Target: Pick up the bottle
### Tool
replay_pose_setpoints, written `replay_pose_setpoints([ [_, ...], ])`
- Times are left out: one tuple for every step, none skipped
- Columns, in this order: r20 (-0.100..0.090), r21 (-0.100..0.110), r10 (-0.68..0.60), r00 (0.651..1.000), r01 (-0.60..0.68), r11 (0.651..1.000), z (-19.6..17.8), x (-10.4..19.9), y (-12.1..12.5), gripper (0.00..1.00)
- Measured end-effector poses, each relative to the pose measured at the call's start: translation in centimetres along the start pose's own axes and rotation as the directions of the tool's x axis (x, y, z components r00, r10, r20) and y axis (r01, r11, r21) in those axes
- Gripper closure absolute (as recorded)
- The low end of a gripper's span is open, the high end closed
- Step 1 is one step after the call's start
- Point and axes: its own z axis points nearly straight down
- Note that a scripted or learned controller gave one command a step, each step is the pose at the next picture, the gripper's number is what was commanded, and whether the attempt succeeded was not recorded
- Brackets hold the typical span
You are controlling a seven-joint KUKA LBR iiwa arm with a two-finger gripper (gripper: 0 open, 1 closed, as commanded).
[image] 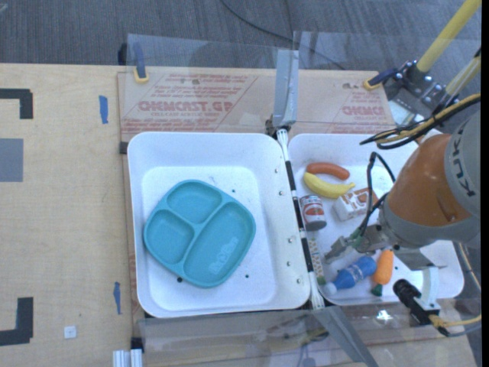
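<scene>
Blue-bodied and lying on its side, the bottle [354,272] rests at the lower right of the frame, in the right bin [451,285], beside a carrot [383,267]. The gripper [341,247] hovers just above it, apparently lining up a grasp; whether the claw is spread or clenched cannot be told. A teal divided plate [200,233] sits in the left bin [145,155].

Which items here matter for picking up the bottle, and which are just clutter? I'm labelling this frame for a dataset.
For the job:
- small blue plastic bottle with white cap, lying in the right white bin
- gripper, just above it

Just lying about:
- yellow banana
- red sausage
- small tin can
- orange carrot
- white carton
- teal divided plate
</scene>
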Motion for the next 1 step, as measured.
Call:
replay_pose_setpoints([
  [-0.005, 0.0, 0.002, 1.0, -0.002, 1.0, 0.0, -0.3, -0.01, 0.0],
])
